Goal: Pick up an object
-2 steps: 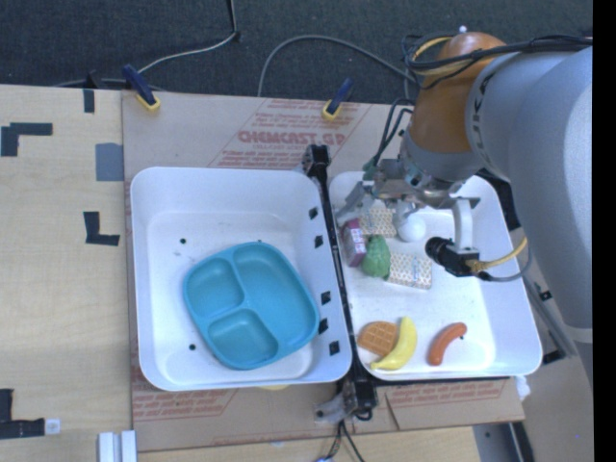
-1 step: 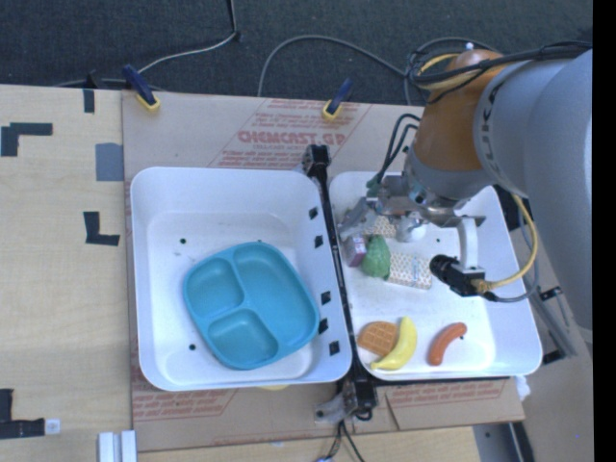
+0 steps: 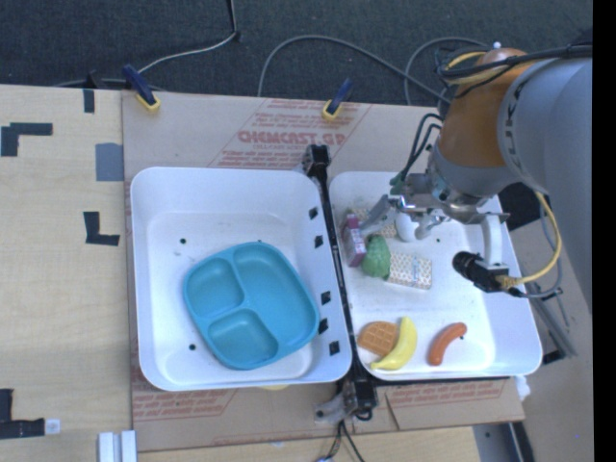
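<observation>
Two white bins sit side by side on the worktop (image 3: 58, 258). Left bin (image 3: 159, 200) holds a blue divided plate (image 3: 250, 303), lying flat towards its front-right. Right bin (image 3: 510, 340) carries the small stuff: purple item (image 3: 354, 242) touching a green lumpy item (image 3: 376, 257), w/ a speckled white packet (image 3: 412, 270) just beside the green one; nr the front edge an orange waffle-like piece (image 3: 377, 336) touches a yellow banana (image 3: 399, 346), and a red-orange sausage (image 3: 447, 343) lies apart to their right. Arm (image 3: 500, 114) comes in from the right; the tool (image 3: 409, 218) hangs over the back of the right bin, nr the purple and green items. Can't tell if its fingers are spread or pressed together; nothing visibly pinched.
</observation>
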You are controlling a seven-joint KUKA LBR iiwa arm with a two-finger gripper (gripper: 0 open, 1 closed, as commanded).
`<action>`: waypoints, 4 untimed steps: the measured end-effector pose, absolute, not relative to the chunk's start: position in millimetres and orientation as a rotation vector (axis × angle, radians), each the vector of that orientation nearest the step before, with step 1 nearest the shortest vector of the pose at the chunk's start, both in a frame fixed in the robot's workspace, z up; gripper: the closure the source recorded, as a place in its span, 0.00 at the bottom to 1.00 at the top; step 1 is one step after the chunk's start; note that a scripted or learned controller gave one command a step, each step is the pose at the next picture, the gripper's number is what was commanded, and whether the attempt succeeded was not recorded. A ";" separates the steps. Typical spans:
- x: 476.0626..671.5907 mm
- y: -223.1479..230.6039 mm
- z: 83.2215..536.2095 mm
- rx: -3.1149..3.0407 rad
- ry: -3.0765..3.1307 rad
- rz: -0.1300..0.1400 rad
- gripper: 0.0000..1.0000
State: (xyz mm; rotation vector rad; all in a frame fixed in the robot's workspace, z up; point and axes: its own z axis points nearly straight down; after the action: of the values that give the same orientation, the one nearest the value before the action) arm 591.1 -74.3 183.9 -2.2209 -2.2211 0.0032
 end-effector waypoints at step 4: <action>588.8 -111.6 93.4 -2.262 -2.233 0.001 0.00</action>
State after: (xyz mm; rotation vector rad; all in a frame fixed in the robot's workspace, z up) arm 588.8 -111.6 93.4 -2.2621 -2.2329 0.0012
